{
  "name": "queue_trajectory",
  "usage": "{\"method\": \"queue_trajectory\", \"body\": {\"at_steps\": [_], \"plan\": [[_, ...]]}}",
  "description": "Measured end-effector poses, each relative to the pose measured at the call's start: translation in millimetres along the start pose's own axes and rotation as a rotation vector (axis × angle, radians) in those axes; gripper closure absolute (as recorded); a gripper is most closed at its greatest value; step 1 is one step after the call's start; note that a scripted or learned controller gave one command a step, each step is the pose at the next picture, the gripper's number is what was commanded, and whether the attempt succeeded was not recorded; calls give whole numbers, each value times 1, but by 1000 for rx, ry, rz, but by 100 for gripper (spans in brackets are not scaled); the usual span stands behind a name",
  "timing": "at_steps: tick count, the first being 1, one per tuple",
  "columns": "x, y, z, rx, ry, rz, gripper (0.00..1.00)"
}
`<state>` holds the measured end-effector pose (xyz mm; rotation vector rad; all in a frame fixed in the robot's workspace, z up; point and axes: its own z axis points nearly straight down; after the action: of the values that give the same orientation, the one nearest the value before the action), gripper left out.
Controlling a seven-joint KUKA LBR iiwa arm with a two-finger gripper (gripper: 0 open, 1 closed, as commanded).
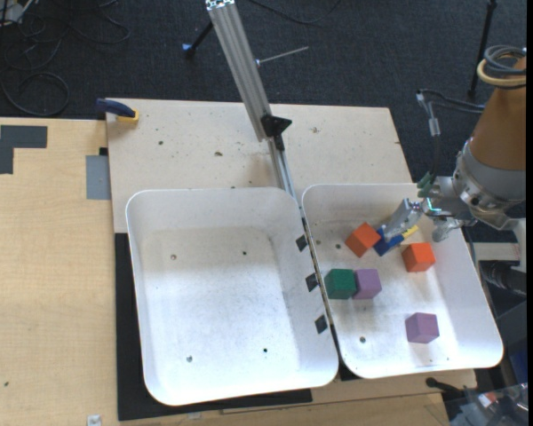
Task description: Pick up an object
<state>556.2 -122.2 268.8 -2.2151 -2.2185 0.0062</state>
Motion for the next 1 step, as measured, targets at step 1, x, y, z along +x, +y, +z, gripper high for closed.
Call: {"method": "queue_trajectory", "body": {"at_steps": [1], "plan": [[-1, 0, -2, -4, -1, 2, 0]]}}
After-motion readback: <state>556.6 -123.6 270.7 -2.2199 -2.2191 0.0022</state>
